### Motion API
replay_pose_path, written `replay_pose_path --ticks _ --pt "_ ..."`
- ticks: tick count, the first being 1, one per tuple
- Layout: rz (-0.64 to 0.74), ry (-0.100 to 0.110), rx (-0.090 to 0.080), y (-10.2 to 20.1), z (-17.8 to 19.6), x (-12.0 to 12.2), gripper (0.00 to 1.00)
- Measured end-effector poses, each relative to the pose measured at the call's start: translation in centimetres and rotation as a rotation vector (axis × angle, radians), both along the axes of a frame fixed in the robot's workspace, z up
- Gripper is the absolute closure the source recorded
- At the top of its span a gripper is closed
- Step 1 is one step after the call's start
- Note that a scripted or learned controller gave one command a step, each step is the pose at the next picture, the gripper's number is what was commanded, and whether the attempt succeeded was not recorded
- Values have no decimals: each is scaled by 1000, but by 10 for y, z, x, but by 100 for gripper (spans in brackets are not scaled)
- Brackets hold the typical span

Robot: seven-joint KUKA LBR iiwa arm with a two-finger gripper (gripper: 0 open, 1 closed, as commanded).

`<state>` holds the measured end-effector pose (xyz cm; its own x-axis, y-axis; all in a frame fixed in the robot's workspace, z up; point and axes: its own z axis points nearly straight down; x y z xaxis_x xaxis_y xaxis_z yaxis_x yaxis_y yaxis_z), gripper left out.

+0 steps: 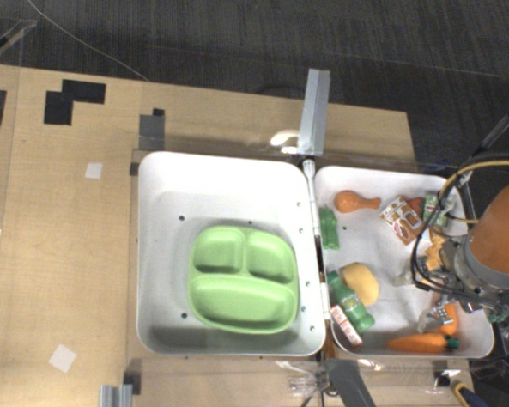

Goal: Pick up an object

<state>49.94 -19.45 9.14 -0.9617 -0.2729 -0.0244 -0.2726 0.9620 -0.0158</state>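
Observation:
The right bin (pixel 385 182) holds several toy foods. A brown drumstick (pixel 356 201) lies at the back, with a small printed carton (pixel 401 218) to its right. A green bottle (pixel 329 228) rests along the left wall. A yellow lemon-like piece (pixel 361 282) sits mid-bin, touching a green bottle with a red label (pixel 350 310). An orange carrot (pixel 419 343) lies along the front wall. My gripper (pixel 442 315) reaches down at the bin's right end, just above the carrot's right tip. The wrist and cables hide much of it.
The left bin (pixel 162 236) carries a green divided plate (pixel 244 278) in its middle. A metal post (pixel 314 112) stands behind the wall where the two bins meet. The arm's orange band (pixel 502 229) overhangs the right bin's right edge.

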Motion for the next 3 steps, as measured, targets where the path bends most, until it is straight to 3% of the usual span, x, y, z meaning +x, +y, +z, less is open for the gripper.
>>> replay_pose_path --ticks 2,3 --pt "409 8 -8 66 0 6 0" --pt "637 9 -8 33 0 5 0"
